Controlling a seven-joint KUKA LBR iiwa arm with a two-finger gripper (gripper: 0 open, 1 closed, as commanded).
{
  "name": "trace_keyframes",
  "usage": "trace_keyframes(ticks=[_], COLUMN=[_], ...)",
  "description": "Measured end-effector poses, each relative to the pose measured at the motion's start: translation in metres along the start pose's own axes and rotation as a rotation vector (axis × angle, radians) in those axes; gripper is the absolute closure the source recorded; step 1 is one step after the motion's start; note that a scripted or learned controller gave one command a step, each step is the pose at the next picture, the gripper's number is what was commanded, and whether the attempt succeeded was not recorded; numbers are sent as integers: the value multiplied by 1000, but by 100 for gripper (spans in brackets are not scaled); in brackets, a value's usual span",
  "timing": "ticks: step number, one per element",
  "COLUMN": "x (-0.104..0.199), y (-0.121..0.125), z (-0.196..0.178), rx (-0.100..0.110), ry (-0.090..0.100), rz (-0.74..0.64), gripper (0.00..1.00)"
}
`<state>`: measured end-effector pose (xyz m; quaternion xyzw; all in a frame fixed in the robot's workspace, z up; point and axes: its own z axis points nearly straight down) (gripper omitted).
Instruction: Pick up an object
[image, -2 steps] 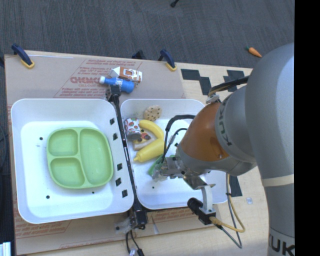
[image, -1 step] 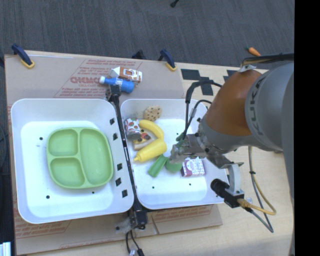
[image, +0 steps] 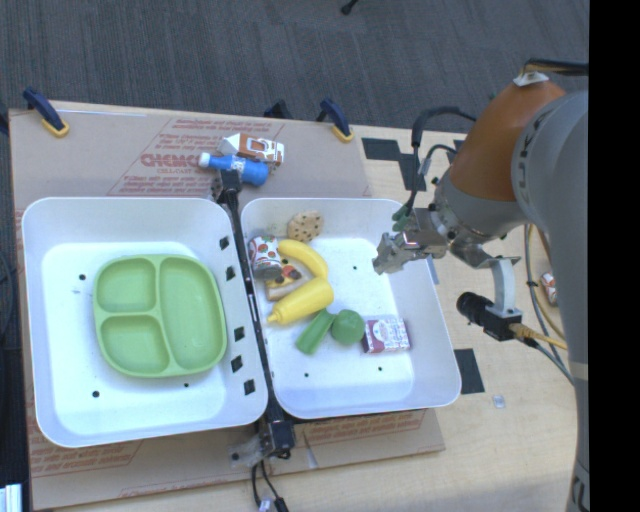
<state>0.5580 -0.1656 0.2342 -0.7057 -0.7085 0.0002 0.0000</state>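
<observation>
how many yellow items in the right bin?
2: a banana near the bin's left wall, and a yellow squeeze bottle just below it. Nothing looks hidden beneath them.

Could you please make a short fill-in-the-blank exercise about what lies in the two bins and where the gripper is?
1. The green divided plate lies in the ____ bin.
2. The plate has ____ compartments.
3. The banana lies in the ____ bin.
4. The gripper hovers over the right bin's ____ edge.

Missing words: left; three; right; right
</observation>
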Motion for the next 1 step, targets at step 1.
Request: trace_keyframes(ticks=[1], x=[-46], y=[-39], z=[11], rx=[2], ry=[2], rz=[1], gripper=[100])
